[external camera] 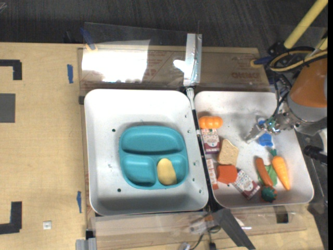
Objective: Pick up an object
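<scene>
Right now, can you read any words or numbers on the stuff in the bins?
None can be read for sure.
Small carton in the right bin: print too small and blurred.
Red-and-white packet: print too blurred.
Cardboard strip behind the right bin: faint letters, too blurred to read.
The teal tray and yellow lemon in the left bin carry no writing.

No writing can be made out with any certainty. At the twelve o'clock edge of the right bin (244,104), the brown board (234,73) behind it bears a faint pale line of printed letters, too blurred to read. In the same bin, the small carton (210,141) near nine o'clock and the dark red packet (246,184) near six o'clock carry printed labels, but their print is too small to tell.
</scene>
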`<state>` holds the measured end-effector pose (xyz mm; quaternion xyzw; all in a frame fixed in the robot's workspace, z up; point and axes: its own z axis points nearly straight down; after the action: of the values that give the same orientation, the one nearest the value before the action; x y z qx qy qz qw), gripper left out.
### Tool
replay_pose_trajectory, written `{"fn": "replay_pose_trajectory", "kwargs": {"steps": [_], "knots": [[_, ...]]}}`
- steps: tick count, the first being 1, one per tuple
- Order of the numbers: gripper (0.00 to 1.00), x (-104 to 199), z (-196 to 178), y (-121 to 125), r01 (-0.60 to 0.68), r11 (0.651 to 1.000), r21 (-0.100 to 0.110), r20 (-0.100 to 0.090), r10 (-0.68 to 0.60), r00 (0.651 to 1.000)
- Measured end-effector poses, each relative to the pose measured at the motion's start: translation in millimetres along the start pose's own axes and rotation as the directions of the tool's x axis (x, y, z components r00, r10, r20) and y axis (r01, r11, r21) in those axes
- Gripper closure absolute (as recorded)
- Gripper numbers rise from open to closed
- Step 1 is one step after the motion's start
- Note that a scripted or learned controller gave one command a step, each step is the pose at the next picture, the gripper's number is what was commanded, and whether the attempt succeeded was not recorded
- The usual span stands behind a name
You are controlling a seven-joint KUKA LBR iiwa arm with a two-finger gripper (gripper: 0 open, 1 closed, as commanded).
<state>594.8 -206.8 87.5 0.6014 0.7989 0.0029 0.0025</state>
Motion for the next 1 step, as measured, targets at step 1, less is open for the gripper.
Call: {"fn": "replay_pose_trajectory", "kwargs": {"steps": [1], "knots": [[1.0, -2.1, -11.7, 0.2, -0.003, 1.0, -0.003, 0.005, 0.003, 1.0]]}}
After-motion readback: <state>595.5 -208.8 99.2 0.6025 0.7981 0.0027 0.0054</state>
